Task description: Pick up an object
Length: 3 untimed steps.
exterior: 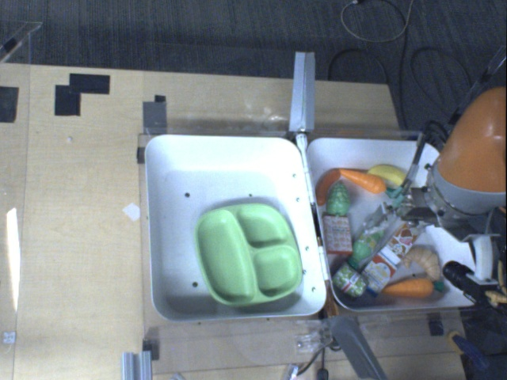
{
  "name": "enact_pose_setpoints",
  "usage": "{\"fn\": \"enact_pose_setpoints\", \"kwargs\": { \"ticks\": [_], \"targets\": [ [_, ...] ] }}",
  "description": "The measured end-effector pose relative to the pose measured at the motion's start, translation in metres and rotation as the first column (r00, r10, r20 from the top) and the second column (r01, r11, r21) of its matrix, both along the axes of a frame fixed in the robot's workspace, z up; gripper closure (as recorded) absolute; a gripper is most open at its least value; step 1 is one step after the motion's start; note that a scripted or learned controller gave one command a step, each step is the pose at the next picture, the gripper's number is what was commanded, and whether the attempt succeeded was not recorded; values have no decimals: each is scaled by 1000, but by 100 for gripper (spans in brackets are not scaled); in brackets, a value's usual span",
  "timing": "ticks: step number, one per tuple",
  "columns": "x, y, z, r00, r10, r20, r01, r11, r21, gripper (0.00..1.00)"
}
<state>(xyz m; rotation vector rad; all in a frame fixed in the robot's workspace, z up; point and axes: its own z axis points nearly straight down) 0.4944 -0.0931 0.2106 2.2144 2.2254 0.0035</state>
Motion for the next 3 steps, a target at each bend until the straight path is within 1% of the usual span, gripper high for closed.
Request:
{"fn": "enact_pose_setpoints", "kwargs": {
  "ticks": [1,2,3],
  "targets": [
    [106,-32,-100,990,-141,-1,141,990,1,0],
    [109,-30,-88,990,-139,5,139,990,3,100],
    [88,7,-9,994,-106,3,106,994,1,100]
  ]
}}
